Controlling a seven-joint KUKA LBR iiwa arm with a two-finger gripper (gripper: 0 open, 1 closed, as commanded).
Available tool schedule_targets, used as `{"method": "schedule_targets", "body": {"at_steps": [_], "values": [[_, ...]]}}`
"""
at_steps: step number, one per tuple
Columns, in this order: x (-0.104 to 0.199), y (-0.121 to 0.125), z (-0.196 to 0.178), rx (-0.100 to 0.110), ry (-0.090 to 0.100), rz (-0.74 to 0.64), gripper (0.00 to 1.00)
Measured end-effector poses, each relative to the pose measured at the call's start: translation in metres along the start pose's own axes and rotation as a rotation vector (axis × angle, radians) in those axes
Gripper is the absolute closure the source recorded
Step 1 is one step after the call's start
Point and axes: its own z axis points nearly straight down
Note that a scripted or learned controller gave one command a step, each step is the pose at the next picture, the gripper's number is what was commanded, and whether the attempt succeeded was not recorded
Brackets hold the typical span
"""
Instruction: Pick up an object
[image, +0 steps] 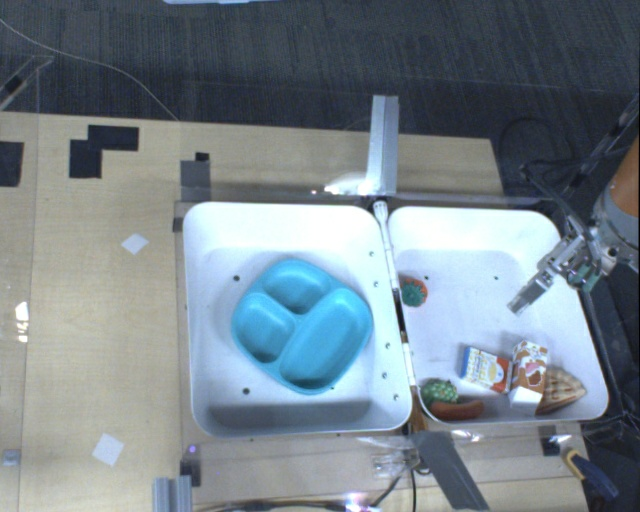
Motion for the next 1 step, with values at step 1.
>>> {"method": "schedule_targets", "body": {"at_steps": [1], "values": [[0.022,-0.0312,0.1532,-0.007,-0.009,0.138,0.0]]}}
